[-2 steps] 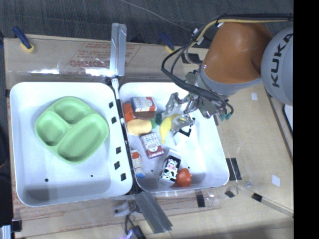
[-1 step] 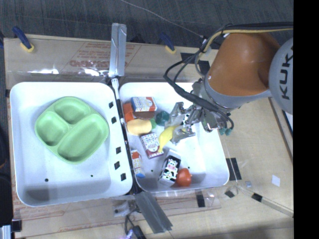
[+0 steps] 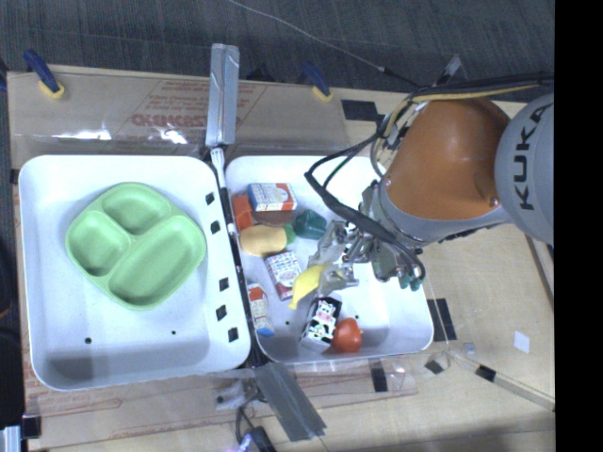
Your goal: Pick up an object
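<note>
Claw (image 3: 337, 260) hangs low in the right bin (image 3: 400, 332), right at the banana (image 3: 306, 285). The banana lies just down-left of the fingertips, long axis running up-right to down-left, its upper end touching or under the claw. Whether the claw is spread or pinching, I cannot tell. Tight quarters: a patterned box (image 3: 283, 271) just left, a black-and-white pack (image 3: 322, 320) and tomato (image 3: 347, 335) just below. White floor, smooth and bare to the right. The left bin (image 3: 57, 347) holds a green plate (image 3: 137, 243).

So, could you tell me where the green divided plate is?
The green divided plate lies in the left bin, apart from the cluttered right bin.
</note>
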